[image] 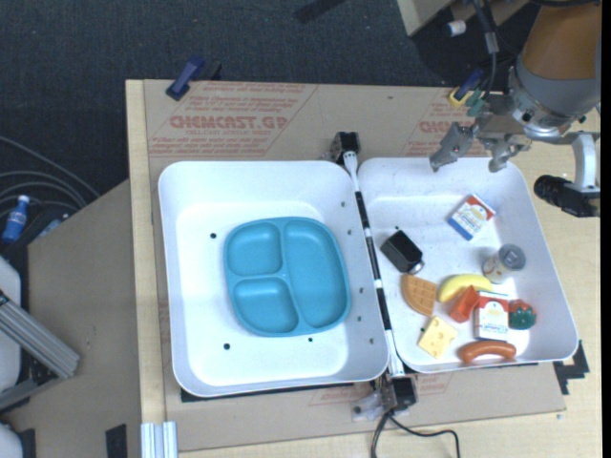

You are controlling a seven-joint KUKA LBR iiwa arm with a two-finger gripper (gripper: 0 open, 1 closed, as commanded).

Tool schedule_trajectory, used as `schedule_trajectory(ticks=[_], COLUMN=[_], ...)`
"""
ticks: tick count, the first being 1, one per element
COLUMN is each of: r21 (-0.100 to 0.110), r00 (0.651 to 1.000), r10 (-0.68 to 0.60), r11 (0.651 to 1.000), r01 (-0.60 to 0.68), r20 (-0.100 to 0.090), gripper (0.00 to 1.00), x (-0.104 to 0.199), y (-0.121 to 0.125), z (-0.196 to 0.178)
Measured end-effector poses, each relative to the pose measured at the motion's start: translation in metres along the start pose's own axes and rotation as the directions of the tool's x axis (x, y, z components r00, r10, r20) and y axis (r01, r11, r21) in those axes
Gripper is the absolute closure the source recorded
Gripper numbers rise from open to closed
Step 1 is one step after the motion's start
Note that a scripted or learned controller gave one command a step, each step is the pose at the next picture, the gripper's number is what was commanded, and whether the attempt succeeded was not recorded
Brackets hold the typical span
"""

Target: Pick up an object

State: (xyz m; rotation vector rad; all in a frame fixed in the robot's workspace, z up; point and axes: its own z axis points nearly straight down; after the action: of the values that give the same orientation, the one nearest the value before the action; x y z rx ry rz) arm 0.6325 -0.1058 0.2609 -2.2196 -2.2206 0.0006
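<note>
- My jaws (477, 151) hang at the upper right of the frame, over the top rim of the right bin (544, 256); they stand apart, with nothing between them.
- Nothing is picked yet, so the whole task is left, as I judge it.
- The candidates lie lower in that bin: a small carton (471, 218) nearest me, a black block (402, 250) toward the bin's left wall, and a cluster at lower right with a banana (461, 285), cheese wedge (438, 336) and sausage (488, 352).
- The left bin (191, 256) carries 1 blue divided plate (285, 275).
- Next I would lower onto the carton, being closest and apart from the cluster.
</note>
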Motion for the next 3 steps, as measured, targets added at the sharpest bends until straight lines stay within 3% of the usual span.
schedule_trajectory(ticks=[1, 2, 3], r21=[0.003, 0.001, -0.001], r00=[1.000, 1.000, 1.000], r10=[0.002, 0.000, 0.001], r11=[1.000, 1.000, 1.000], r01=[-0.002, 0.000, -0.001], r20=[0.001, 0.000, 0.000], gripper=[0.00, 0.00, 1.00], x=[-0.046, -0.003, -0.003], y=[-0.001, -0.023, -0.022], z=[0.148, 0.177, 0.166])
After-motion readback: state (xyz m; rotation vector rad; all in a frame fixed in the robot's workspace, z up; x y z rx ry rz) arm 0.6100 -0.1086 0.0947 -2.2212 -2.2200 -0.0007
